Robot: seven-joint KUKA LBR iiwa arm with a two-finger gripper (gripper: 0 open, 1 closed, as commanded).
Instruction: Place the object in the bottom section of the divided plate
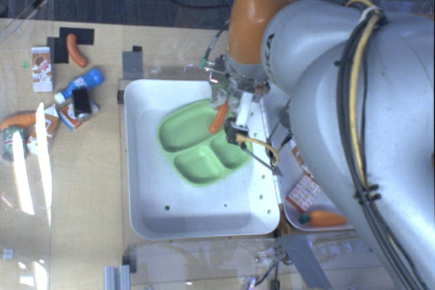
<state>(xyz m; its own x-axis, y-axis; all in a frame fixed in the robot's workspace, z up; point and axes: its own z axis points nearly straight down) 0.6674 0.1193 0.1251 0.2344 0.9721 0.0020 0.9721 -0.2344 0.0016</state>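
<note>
A green divided plate (182, 131) lies tilted in the left white bin (146, 166); its large section is at the upper left and two smaller sections sit at the lower right. My gripper (224, 120) reaches down over the plate's right side from the grey arm with the orange band (258, 7). A small orange sausage-shaped object (218, 118) sits between the fingers, upright and slightly tilted. It hangs over the border between the large section and the right-hand small section. The plate's bottom section (200, 165) holds nothing.
The right bin (293, 217) holds a toy carrot (327, 219) and a printed card (304, 192), largely hidden by the arm. On the bench to the left lie a sausage (77, 51), a small carton (42, 69), a blue bottle (83, 85) and another carrot (17, 121).
</note>
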